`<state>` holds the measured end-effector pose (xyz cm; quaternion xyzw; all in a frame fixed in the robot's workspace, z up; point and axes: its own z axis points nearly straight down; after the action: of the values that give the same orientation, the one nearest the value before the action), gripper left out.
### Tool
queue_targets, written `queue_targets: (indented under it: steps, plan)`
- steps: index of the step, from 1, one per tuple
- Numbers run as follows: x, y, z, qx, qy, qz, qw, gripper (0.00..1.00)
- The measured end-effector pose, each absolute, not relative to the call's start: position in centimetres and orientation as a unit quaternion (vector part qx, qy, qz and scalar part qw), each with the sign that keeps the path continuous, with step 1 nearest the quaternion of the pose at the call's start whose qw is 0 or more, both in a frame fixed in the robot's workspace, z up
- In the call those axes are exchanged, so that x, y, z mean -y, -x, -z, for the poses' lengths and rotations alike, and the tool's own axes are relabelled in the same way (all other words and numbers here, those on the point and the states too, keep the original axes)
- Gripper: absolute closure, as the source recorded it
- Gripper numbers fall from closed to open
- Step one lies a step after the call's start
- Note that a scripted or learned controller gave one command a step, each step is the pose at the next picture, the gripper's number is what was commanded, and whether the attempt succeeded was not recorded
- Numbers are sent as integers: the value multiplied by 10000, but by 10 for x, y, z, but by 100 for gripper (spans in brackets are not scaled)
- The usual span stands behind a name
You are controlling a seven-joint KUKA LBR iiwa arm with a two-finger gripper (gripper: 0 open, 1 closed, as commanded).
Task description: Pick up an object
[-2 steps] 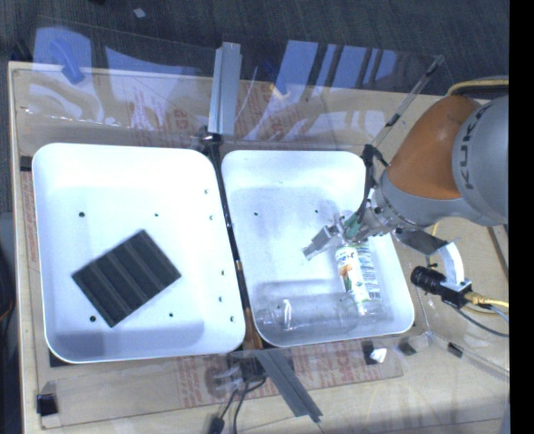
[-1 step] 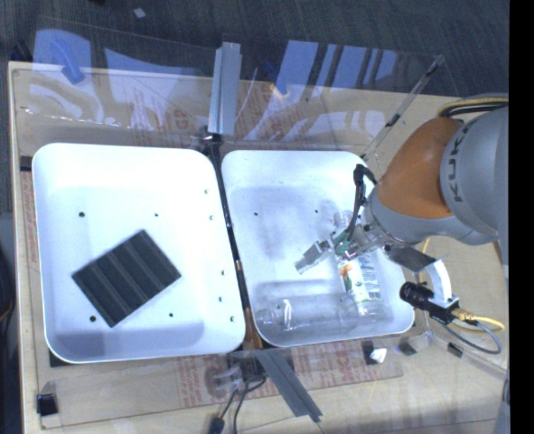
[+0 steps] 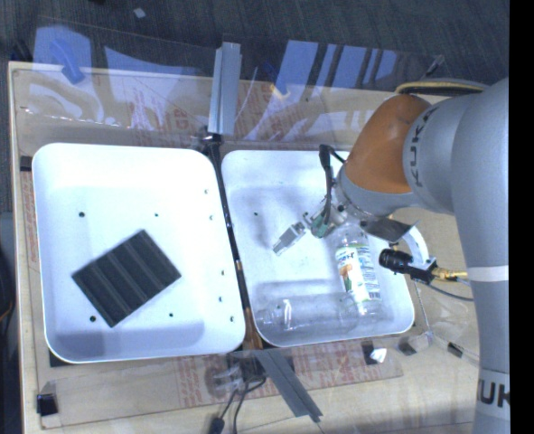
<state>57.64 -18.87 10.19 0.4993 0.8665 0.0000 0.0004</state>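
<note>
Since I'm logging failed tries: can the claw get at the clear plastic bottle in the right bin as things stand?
Probably yes. The claw hangs inside the right bin, and the clear bottle lies just beside it with its top side uncovered. The wrist above partly hides the bottle's neck, though.

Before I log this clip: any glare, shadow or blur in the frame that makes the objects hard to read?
Camera view: the clear bottle and a second clear item lying near the right bin's front wall wash out against the white; the gripper looks soft and small, its fingers unreadable; the dark ribbed panel in the left bin reads sharply; soft shadow lines that bin's front wall.
</note>
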Motion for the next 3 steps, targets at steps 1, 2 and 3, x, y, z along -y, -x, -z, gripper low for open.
queue_targets:
  steps: [1,2,3]
  plan:
    - [189,-576,-102,-8664,-4993,0,4,0]
    - [209,-541,-92,-8999,-4361,-1,-16,0]
    - [211,-527,-175,-8940,-4480,1,13,0]
